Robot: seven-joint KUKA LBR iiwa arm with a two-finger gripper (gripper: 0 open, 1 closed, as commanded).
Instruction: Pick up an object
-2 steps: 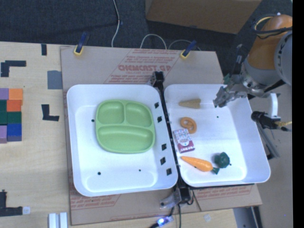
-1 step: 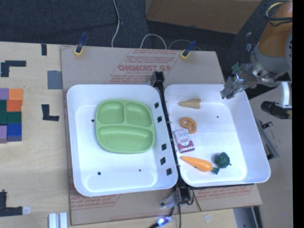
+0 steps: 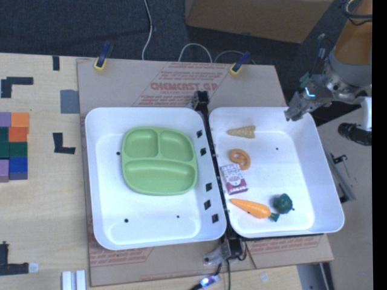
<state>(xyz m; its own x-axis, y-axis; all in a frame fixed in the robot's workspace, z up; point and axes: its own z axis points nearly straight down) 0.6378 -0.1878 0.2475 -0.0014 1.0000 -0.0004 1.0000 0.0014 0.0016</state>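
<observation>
The right bin (image 3: 302, 162) holds several small items. A tan cone-shaped piece (image 3: 242, 132) lies near its far side, with a pretzel (image 3: 239, 157) just below it. A pink packet (image 3: 233, 179) sits by the left wall. An orange carrot (image 3: 251, 208) and a dark green broccoli-like toy (image 3: 282, 203) lie near the front. My gripper (image 3: 297, 110) hangs over the bin's far right corner, apart from every item, with nothing seen in it.
The left bin (image 3: 103, 180) carries a green divided plate (image 3: 160, 161). Black clips run along the seam between the bins (image 3: 208, 180). Coloured blocks (image 3: 13, 147) sit on the bench at far left. A cardboard box (image 3: 260, 8) stands behind the bins.
</observation>
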